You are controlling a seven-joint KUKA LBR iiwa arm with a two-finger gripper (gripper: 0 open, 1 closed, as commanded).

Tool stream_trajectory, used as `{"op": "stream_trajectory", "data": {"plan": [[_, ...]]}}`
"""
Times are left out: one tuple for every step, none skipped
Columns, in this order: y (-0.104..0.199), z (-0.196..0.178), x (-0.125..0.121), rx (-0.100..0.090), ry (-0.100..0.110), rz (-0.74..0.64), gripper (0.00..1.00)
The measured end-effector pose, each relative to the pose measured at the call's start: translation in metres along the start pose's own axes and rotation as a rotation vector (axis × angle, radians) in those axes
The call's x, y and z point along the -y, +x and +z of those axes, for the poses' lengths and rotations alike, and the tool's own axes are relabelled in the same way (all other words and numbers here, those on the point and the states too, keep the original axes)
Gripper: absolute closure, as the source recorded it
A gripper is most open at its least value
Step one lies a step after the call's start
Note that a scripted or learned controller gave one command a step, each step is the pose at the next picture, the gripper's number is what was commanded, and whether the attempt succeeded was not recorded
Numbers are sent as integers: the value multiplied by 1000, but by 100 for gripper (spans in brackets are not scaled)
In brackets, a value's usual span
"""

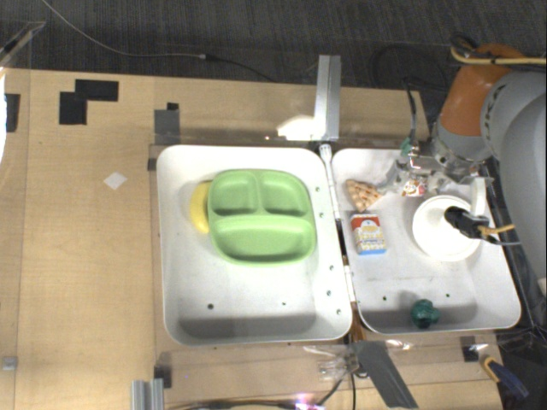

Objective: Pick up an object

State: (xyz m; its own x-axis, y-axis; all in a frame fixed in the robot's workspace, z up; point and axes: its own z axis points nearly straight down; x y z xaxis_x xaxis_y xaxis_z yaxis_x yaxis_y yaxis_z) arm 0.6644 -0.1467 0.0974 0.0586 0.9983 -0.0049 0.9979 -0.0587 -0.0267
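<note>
Lying nearest the camera in the right bin [504, 310], a small dark green object [424, 313] sits close to the front wall. Farther in, a red and white box [368, 233] lies beside the divider, and a white bowl [444, 227] stands to its right, well apart from the green object. A black part of the arm [479, 118] overlaps the bowl's right rim. Behind the box rests a tan patterned item [362, 194]. The tool [416, 178] hangs over the bin's back right area, near the bowl's far edge; I cannot tell how it stands, and nothing visibly sits in it. In the left bin [171, 306], a green divided tray [260, 215] lies over a yellow object [198, 207] that peeks out at its left. Both bins rest on the table [77, 254].
</note>
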Motion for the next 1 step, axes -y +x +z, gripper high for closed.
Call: {"op": "stream_trajectory", "data": {"plan": [[0,0,0,1,1,-8,0]]}}
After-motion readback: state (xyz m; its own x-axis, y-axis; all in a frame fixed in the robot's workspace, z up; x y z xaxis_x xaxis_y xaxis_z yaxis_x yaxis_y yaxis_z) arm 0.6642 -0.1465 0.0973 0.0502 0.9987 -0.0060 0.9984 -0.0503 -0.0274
